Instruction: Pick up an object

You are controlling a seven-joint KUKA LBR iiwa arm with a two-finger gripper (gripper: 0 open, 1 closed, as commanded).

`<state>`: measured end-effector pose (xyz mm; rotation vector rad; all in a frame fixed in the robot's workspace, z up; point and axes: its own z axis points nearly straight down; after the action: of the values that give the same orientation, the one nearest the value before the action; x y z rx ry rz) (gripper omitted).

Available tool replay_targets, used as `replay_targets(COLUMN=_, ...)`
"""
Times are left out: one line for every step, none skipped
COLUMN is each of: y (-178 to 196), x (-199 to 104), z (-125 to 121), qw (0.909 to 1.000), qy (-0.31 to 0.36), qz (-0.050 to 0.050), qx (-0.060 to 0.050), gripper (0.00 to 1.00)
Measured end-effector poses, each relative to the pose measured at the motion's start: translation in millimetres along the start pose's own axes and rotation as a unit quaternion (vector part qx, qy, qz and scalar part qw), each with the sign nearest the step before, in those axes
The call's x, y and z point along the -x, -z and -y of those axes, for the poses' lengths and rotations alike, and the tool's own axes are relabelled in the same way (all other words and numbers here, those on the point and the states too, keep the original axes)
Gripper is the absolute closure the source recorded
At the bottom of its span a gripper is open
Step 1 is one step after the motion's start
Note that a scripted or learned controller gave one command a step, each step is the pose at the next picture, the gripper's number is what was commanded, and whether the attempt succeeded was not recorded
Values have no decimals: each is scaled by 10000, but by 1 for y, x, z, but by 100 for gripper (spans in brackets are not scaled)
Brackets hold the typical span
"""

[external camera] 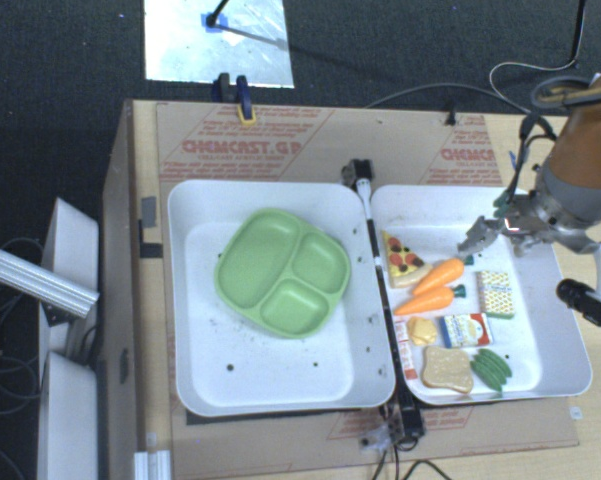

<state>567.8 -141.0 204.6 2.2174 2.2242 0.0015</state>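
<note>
end effector [477,236], finger state indiscernible, hovers over right bin [570,363] just above two carrots [430,286]; pizza slice [403,259] lies beside them; green divided plate [283,272] occupies left bin [195,368].

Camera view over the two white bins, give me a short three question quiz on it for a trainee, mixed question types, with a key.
1. True or false: the green divided plate lies in the left bin.
2. Which toy lies nearest the gripper? A) bread slice B) carrots C) green pea pod
3. Fill in: the pizza slice lies in the ___ bin, beside the divider.

Key: 1 true; 2 B; 3 right.
</note>
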Motion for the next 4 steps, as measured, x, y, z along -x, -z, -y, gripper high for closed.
replay_targets(y=-121, x=-9, z=-76, qw=10000, qy=5, qz=-1, qx=-4, gripper=0)
replay_targets(y=-120, x=-43, z=-40, qw=10000, qy=11, qz=2, qx=3, gripper=0)
replay_targets(y=-120, x=-29, z=-24, qw=10000, qy=-8, qz=3, qx=-6, gripper=0)
replay_targets(y=-120, x=-41, z=81, qw=10000, qy=-11, qz=2, qx=3, gripper=0)
